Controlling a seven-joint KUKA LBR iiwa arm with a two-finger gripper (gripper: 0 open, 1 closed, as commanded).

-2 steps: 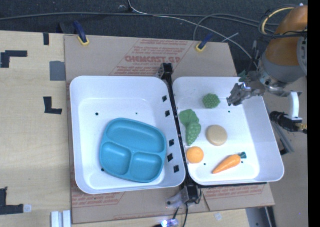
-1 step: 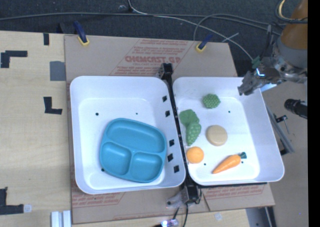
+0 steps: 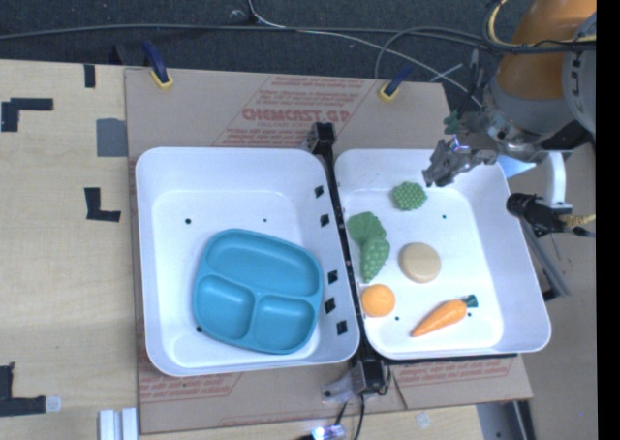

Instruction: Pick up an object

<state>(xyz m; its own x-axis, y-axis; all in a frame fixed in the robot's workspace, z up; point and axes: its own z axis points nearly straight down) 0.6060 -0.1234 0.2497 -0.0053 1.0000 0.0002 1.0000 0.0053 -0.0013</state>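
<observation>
The right bin holds a small round green piece, a larger knobbly green vegetable, a beige disc, an orange ball and a carrot. My gripper hangs over the bin's far edge, just up and right of the small green piece. I see nothing between its dark fingers.
The left bin holds a blue divided tray. Both bins rest on a cardboard sheet held by clamps at the back. Cables run across the dark backdrop, and a black fitting sticks out past the right bin's edge.
</observation>
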